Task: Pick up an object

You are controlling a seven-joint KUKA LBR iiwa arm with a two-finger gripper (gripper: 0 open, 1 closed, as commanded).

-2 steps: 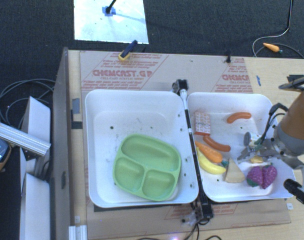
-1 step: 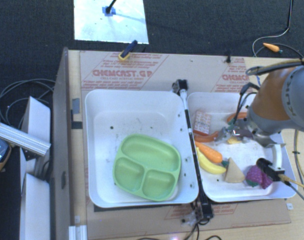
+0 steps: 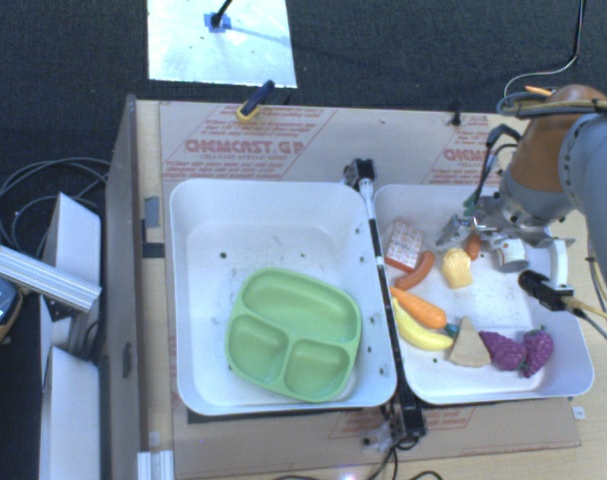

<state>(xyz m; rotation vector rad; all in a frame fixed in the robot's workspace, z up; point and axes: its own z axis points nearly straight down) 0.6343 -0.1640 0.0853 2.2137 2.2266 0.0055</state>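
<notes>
Where the grey arm [image 3: 583, 163] reaches in from the right of the camera view, its orange band sits above the wrist and the gripper [image 3: 473, 238] hangs low over the upper part of the right bin [image 3: 573, 368]. Whether it is released or clenched cannot be told from this angle, and nothing can be made out between its fingertips.

Just below and to the left of the gripper lies a small yellow piece [image 3: 456, 268], close to the tool but not clearly touching it. Left of that sit a pale box with red print [image 3: 403, 240] and a reddish sausage shape [image 3: 415, 270], which lie against each other. Lower down, an orange carrot [image 3: 419, 308] rests across a yellow banana [image 3: 421, 333] near the bin's left wall. A tan wedge [image 3: 469, 346] lies beside the banana's tip, and a bunch of purple grapes [image 3: 516, 350] lies to its right.

The left bin [image 3: 208, 228] holds a green divided plate [image 3: 294, 334], set toward its lower right. Both bins stand on a cardboard sheet [image 3: 283, 143].
</notes>
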